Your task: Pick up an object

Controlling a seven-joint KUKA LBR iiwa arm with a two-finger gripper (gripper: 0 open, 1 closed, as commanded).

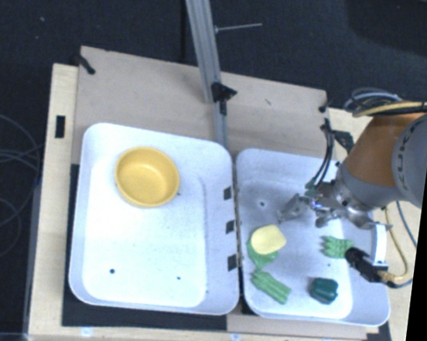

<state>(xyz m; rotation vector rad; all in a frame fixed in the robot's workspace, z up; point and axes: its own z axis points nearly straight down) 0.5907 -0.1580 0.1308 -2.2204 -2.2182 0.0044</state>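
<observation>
My gripper [296, 208] hangs over the middle of the right bin [260, 172], reaching in from the right under the orange wrist band. Its fingers point left and stand a little apart with nothing between them. Just below it lies a yellow-green round object [266, 241]. A ridged green piece [271, 286] sits near the bin's front edge. A dark green object [323, 290] rests at the front right. A light green object [335, 247] lies beside the arm at the right.
The left bin [137, 273] holds a yellow bowl [147, 177] at its back left. A grey metal pole [206, 48] slants up from between the bins. Cables trail from the wrist at the right.
</observation>
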